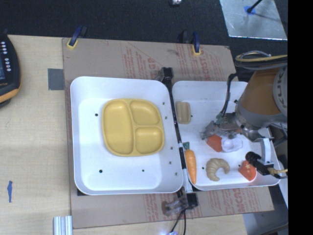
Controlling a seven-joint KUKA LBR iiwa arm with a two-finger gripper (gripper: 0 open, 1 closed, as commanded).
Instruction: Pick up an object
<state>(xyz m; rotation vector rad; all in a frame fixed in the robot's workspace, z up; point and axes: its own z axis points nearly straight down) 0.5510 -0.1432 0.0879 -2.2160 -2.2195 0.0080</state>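
The pincer [221,131] is lowered into the right bin [205,89], seemingly to reach a red toy [214,143] lying just beneath it. Whether it is open or grips anything cannot be told. A croissant [217,168] lies just beyond, unclaimed.

You are looking at two bins [83,131] of smooth white plastic with a soft sheen; the divided plate [132,126] is matt yellow plastic; the carrot [190,165], croissant [217,169] and strawberry [247,171] look like moulded plastic, slightly glossy; beneath lies rough brown cardboard [122,58] with red print, on a pale wood-grain bench [29,155].
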